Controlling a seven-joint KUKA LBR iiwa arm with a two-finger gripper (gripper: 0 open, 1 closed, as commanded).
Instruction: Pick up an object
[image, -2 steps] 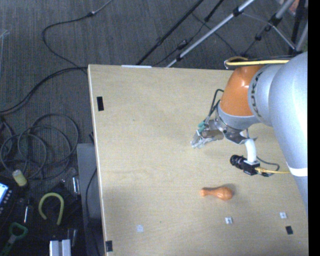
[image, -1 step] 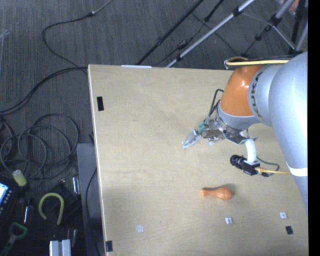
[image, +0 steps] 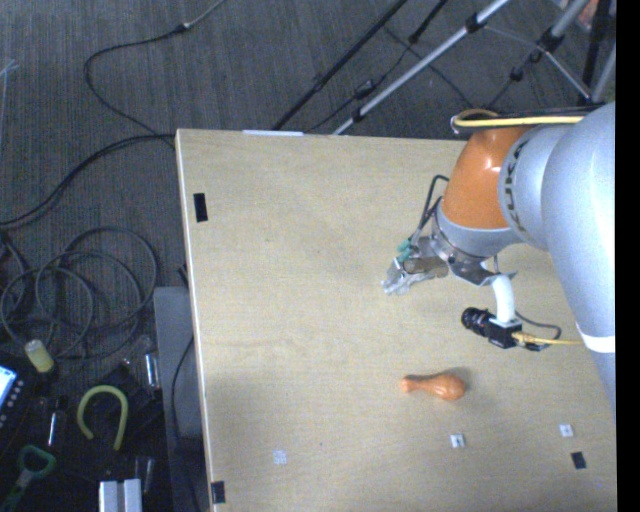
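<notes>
1. Hanging over the tan bench top (image: 300, 300), the gripper (image: 400, 277) sits just right of the board's middle, pointing toward 9 o'clock from the wrist. Fingers too small and blurred to resolve; cannot tell whether they are apart or together. Nothing discernible between them.
2. At 3 o'clock from the gripper: the orange band (image: 478, 190), then the grey arm (image: 585, 230) running off the right edge.
3. At 4 o'clock from the gripper, near it: a small black module (image: 488, 325) on a white stalk, with a yellow cable trailing toward 3 o'clock.
4. At 5 o'clock from the gripper, apart from it: the orange object (image: 438, 385), pear-shaped, lying flat on the bench, thin end toward 9 o'clock, bulb toward 3 o'clock. Not touching the gripper.
5. Small black and white marks on the board near 5 o'clock and at the left edge.
6. Off the bench at 8 o'clock: black cables (image: 80, 290) on grey carpet, and a green hook-shaped item (image: 100, 410). Tripod legs (image: 430, 55) at 12 o'clock.
</notes>
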